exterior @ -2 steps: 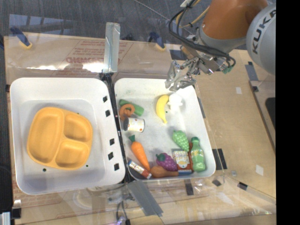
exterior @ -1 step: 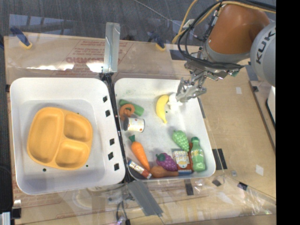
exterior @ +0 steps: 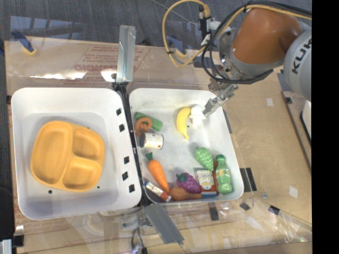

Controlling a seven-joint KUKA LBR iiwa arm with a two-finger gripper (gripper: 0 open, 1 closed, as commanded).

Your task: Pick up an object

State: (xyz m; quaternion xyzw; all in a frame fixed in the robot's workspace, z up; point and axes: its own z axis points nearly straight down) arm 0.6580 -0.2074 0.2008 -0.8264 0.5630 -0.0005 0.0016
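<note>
My gripper (exterior: 211, 106) hangs low over the back right part of the right bin (exterior: 233, 147), under the orange wrist band. Just to its left lie a small white object (exterior: 197, 113) and a yellow banana (exterior: 183, 121); whether the gripper touches the white object I cannot tell. Further forward in the same bin are a carrot (exterior: 157, 174), a small can (exterior: 152, 141), a green bumpy fruit (exterior: 204, 158), a green bottle (exterior: 223, 174), purple grapes (exterior: 188, 182) and a red box (exterior: 204, 179).
An orange and green ring-shaped toy (exterior: 144, 123) lies by the divider. The left bin (exterior: 21, 105) holds a yellow divided plate (exterior: 67, 155). A grey bracket (exterior: 126, 52) stands at the back between the bins. A yellow cable (exterior: 172, 28) loops above the wrist.
</note>
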